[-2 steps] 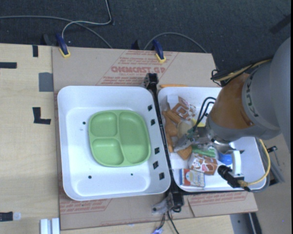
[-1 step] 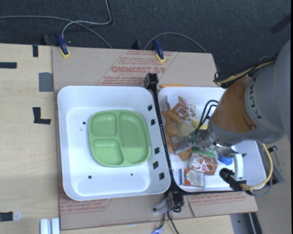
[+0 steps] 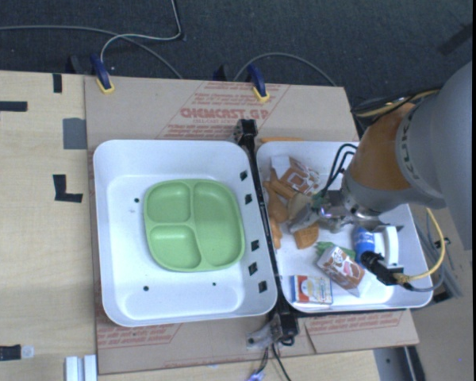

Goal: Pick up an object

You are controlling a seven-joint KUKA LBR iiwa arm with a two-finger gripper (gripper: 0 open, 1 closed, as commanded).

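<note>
The right bin (image 3: 404, 292) holds a heap of small items: orange-brown snack pieces (image 3: 279, 189), a clear packet with brown print (image 3: 300, 177), an orange wedge (image 3: 306, 236), a green and red packet (image 3: 341, 265), a white and red carton (image 3: 312, 290) and a blue and white object (image 3: 366, 241). My gripper (image 3: 311, 209) reaches down from the right into the middle of this heap, its tip among the orange-brown pieces. The arm's grey body and orange band (image 3: 381, 161) cover the bin's right side.
The left bin (image 3: 115, 173) carries a green divided plate (image 3: 194, 224) with three compartments. Black clips run along the divider between the bins (image 3: 258, 213). Both bins rest on a cardboard sheet (image 3: 214, 113) clamped at the far edge. Cables trail at the right.
</note>
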